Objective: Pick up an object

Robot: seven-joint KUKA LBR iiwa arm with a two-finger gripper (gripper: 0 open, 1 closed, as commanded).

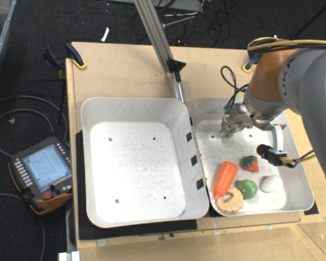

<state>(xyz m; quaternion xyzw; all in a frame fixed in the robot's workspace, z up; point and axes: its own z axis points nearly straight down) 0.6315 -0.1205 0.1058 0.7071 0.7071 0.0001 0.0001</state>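
My gripper (228,128) hangs over the far part of the right bin (206,125), its tips pointing down at bare bin floor with nothing between them. Nearer the front of that bin lie an orange carrot (225,178), a tan round pastry-like piece (230,200), a green ball-shaped fruit (248,188), a small red strawberry-like piece (250,163) and a white egg-shaped thing (271,184). All of these rest in front of the gripper, apart from it.
The left bin (133,162) sits beside the right one, sharing a raised middle rim. A slanted metal pole (155,29) runs down to the back edge between the bins. A teach pendant (41,170) lies on the floor at the left.
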